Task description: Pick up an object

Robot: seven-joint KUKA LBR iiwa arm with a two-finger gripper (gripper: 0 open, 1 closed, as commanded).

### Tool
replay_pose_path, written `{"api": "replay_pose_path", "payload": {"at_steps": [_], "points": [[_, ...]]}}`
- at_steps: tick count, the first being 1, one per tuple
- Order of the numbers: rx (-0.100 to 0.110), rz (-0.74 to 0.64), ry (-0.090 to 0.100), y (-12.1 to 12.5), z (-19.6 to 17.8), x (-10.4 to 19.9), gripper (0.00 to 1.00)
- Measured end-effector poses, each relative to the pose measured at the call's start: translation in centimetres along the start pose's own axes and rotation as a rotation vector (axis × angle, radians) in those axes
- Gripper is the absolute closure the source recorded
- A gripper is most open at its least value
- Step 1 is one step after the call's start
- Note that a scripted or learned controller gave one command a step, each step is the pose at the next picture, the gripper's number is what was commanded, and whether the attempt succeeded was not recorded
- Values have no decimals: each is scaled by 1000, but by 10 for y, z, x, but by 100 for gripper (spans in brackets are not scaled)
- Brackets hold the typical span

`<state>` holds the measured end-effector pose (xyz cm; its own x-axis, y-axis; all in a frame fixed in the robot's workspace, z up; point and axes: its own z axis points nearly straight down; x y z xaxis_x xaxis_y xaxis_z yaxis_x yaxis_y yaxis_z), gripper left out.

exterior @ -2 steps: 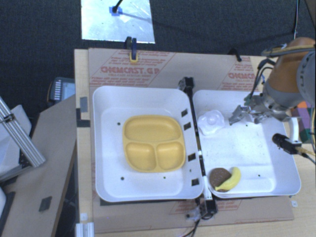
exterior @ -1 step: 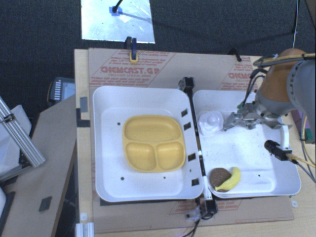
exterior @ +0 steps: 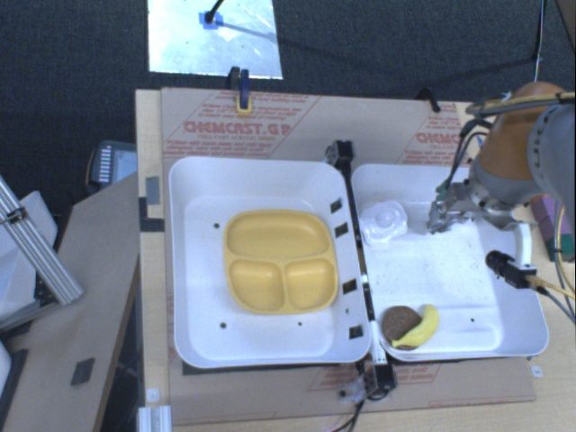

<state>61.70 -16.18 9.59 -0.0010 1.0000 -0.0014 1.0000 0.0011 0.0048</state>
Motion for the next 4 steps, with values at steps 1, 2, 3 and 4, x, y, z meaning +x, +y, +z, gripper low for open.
{"api": "replay_pose_path", "payload": {"at_steps": [1,2,3,4], "points": [[-3,-2,-1,0,-65,0,100],[-1,-3,0,3,-109,-1,100],[-2,-4,0,3,-153,1,100],[4,-7,2,-8,-146,43,100]]}}
